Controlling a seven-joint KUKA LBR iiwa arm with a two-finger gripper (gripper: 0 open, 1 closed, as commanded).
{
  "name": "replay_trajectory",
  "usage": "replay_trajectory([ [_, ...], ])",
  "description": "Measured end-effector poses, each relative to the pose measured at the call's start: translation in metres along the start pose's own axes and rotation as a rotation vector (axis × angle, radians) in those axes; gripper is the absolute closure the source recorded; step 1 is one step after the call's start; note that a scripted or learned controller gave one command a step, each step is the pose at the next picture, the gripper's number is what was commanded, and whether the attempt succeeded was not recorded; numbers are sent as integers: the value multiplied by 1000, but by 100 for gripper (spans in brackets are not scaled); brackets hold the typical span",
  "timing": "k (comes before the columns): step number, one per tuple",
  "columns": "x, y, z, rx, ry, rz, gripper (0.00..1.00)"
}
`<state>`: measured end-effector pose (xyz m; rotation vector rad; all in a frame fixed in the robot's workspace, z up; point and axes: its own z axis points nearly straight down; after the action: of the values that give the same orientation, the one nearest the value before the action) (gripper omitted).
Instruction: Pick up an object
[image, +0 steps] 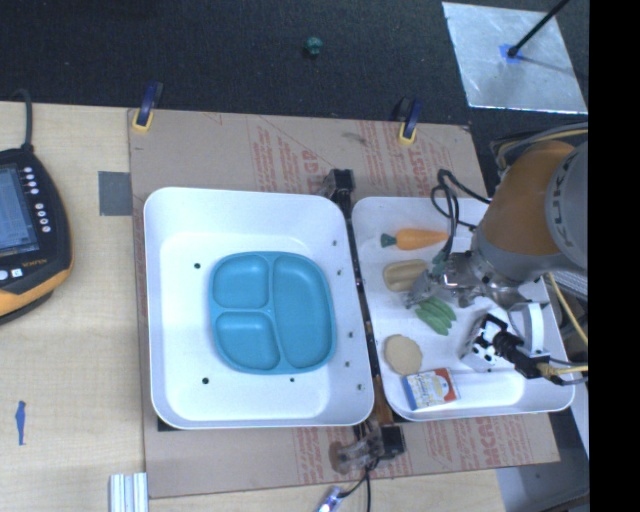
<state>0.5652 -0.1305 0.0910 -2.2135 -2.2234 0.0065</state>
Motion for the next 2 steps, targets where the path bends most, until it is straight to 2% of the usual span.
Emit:
replay_trajectory([
  [1, -2, 0, -11, 0, -2, -1, 100],
  [2, -2, 0, -11, 0, -2, -1, 0],
])
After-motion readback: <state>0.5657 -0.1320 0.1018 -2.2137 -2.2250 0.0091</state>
